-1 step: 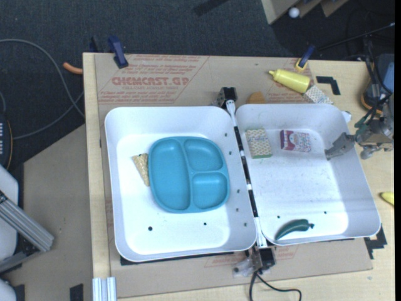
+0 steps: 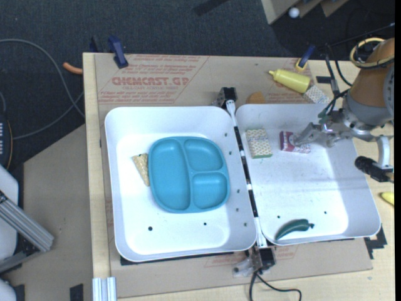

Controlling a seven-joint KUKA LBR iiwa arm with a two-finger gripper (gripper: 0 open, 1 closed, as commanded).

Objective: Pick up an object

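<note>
Reaching in from the right, the gripper sits low in the right bin, its grey fingers stretched toward a small red-and-white packet. Its tips are at the packet's right edge, seemingly touching it, but from where I stand I cannot tell how the pincer is set, and I see nothing lifted. The packet lies flat on the bin floor near the back wall. Just to its left, close to the divider, lies a pale square sponge-like pad. At the bin's front edge lies a curved green pepper-like toy, well apart from the gripper.

The left bin holds a blue divided plate with three compartments, roughly in its middle. A tan wedge, like a cracker or slice of bread, is tucked against the plate's left rim.

Behind the right bin, on the cardboard-covered bench, lies a yellow squeeze bottle on its side.
</note>
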